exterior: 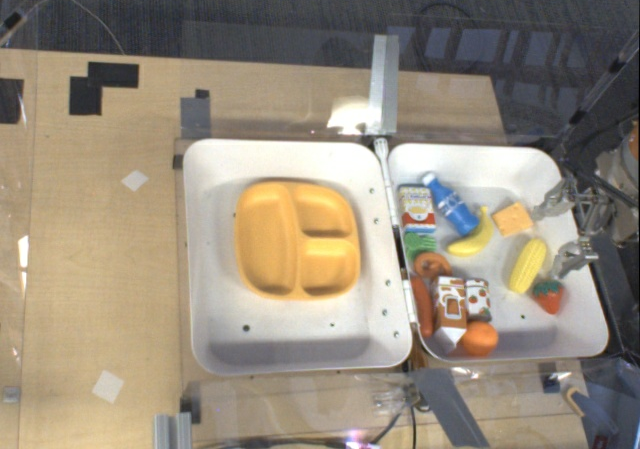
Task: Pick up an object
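The right bin [520, 159] holds several toy foods. A blue bottle [450, 203] lies beside a banana [472, 237], with an orange cheese wedge [513, 220] and a yellow corn cob [527, 265] to their right. A strawberry [547, 296] lies near the bin's right wall. My gripper [565, 230] hangs over the right edge of this bin, open, one fingertip [553, 202] near the cheese and the other just above the strawberry. Nothing is between the fingers.
A green-and-white carton [417, 213], a tomato [432, 265], two small cartons [461, 298], an orange [480, 338] and a hot dog [423, 305] crowd the right bin's left side. The left bin [210, 237] holds a yellow divided plate [297, 238].
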